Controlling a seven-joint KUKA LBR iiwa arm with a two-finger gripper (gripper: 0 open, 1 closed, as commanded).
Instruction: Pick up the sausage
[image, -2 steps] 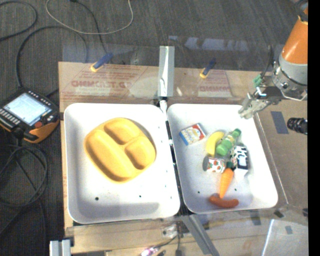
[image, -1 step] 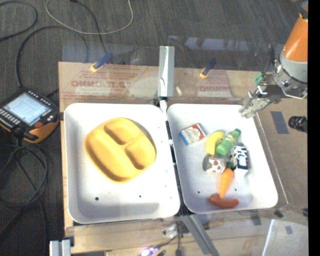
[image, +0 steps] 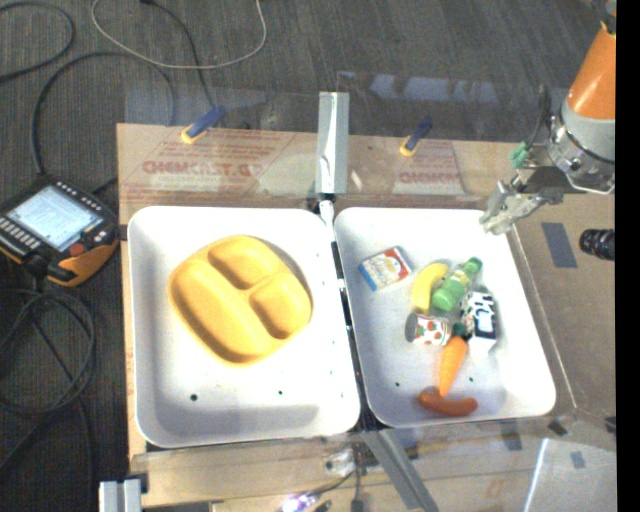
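1. Sausage (image: 447, 404) lies at the near edge of the right bin (image: 530, 330), flat on the floor of it, close to the front wall. You see it as a short reddish piece, and nothing grips it.
2. The tip of the carrot (image: 452, 365) points down to the sausage and ends just beside it; whether they touch, you cannot tell from this view.
3. Further back in the same bin stand the other things in one cluster: a small box (image: 385, 268), a banana (image: 428, 285), a green bottle (image: 455, 287), a small can (image: 430, 329) and a black and white carton (image: 481, 315). They are apart from the sausage.
4. The gripper (image: 503, 212) hangs over the far right corner of the right bin, well apart from the sausage. It holds nothing. If its fingers are spread or pressed together, you cannot tell here, the view is too small and blurred at that place.
5. The left bin (image: 150, 400) holds only a yellow tray (image: 240, 298), and it plays no part in the task.
6. Progress, as I judge it: the task is at its beginning. No grasp is made and the sausage is not lifted.
7. What is left: you must bring the gripper across the bin to the near edge, lower it over the sausage, close on it, and lift. Take care of the carrot tip and of the front wall, both are close.
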